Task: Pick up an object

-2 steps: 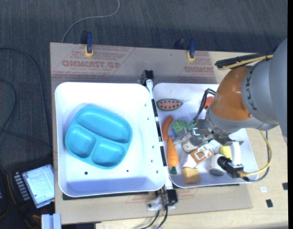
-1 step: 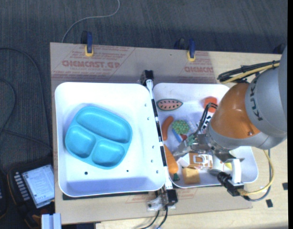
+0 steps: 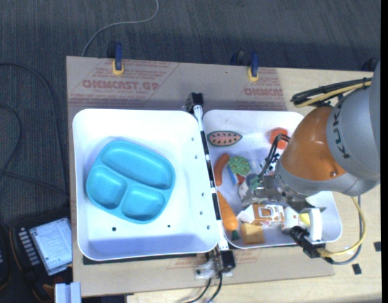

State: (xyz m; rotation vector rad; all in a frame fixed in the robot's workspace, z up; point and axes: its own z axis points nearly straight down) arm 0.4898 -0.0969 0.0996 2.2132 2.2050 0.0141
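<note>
My gripper (image 3: 257, 187) low in the crowded right bin (image 3: 330, 229), grip state I cannot tell, carrot (image 3: 227, 215) against its left wall, left bin (image 3: 93, 245) roomy around the blue tray (image 3: 129, 180)

We count two white bins (image 3: 93, 131) side by side, one blue divided plate (image 3: 131, 180), two blue clamps (image 3: 118, 55), one watermelon slice (image 3: 224, 138), two carrots (image 3: 228, 214) and one robot arm (image 3: 327, 153).

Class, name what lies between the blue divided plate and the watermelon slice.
In the camera view, the two bins' adjoining white rims lie between the blue divided plate and watermelon slice.
</note>
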